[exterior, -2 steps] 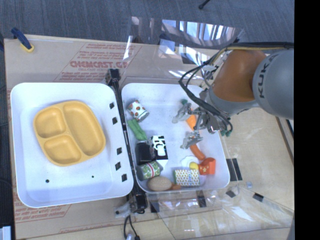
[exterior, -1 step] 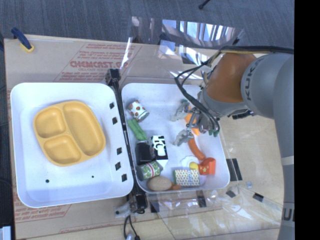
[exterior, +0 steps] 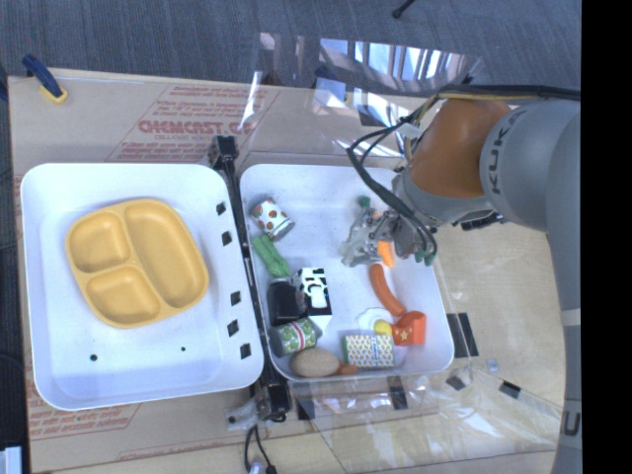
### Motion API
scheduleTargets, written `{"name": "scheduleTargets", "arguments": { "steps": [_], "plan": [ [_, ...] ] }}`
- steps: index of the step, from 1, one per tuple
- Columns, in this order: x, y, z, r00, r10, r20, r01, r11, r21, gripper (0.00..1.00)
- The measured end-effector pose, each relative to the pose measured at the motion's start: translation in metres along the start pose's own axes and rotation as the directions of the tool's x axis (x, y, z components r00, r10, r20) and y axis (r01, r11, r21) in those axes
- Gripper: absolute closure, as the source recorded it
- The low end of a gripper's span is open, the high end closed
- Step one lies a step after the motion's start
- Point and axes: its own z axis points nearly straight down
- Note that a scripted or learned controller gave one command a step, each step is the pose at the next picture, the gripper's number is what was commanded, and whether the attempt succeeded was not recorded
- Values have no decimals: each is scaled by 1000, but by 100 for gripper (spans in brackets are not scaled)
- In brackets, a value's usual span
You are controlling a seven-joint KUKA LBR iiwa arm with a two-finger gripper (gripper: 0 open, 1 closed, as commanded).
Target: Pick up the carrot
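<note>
The carrot (exterior: 385, 255) shows as a short orange piece in the right bin (exterior: 326, 181), near its right wall, and most of it is hidden under the gripper. The gripper (exterior: 367, 241) hangs right over it, metal tip pointing down-left and touching or nearly touching the orange piece. The grey arm with its orange band (exterior: 449, 156) reaches in from the right, above the bin's far right corner. I cannot tell whether the carrot is gripped.
An orange-red sausage (exterior: 387, 289) lies just below the carrot. The right bin also holds a small can (exterior: 270, 217), a green vegetable (exterior: 269, 255), a black-and-white box (exterior: 314, 289), a fried egg (exterior: 375, 321), a red item (exterior: 408, 329), a striped box (exterior: 367, 349) and a potato (exterior: 314, 363). A yellow divided plate (exterior: 136, 260) sits in the left bin (exterior: 44, 363).
</note>
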Motion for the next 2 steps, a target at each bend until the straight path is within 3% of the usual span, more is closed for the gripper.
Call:
{"name": "scheduleTargets", "arguments": {
  "steps": [1,2],
  "plan": [
    [-15,-2,-89,930,369,4,-369,930,-1,100],
    [34,42,-66,619,786,-9,-786,619,6,100]
  ]
}}
